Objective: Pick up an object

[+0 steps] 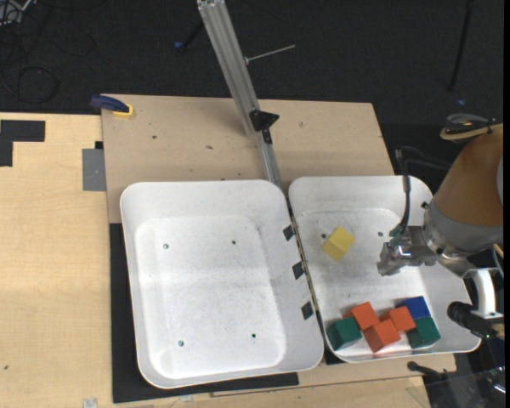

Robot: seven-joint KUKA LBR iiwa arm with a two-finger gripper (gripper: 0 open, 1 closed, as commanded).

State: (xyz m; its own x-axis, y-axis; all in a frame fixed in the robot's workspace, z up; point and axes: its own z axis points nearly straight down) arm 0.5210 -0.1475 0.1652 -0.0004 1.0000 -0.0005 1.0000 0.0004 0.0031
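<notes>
Camera view from above has us looking down on two white bins, and everything we care about sits in the right bin [357, 195], lower right of the frame. The gripper [394, 257] hovers near that bin's right side, roughly mid-height, with nothing visible between its fingers. Honestly we can't tell whether it's spread or pressed together, it's just too small and blurry there.

Nearest candidate is the yellow block [338, 242], sitting alone and tilted, a bit to the left of the gripper and clear of everything else. Down along the bin's bottom edge we've got a packed cluster: orange blocks [381, 324], green blocks [345, 332] and a blue block [417, 307], all touching or nearly so.

Our worry: if the program dives into that cluster, the fingers probably land on top of a neighbor or shove the pile against the wall instead of closing around one piece. The yellow one looks safer, but its rotated stance could let it twist or squirt out when squeezed. The left bin [153, 206] isn't in play.
</notes>
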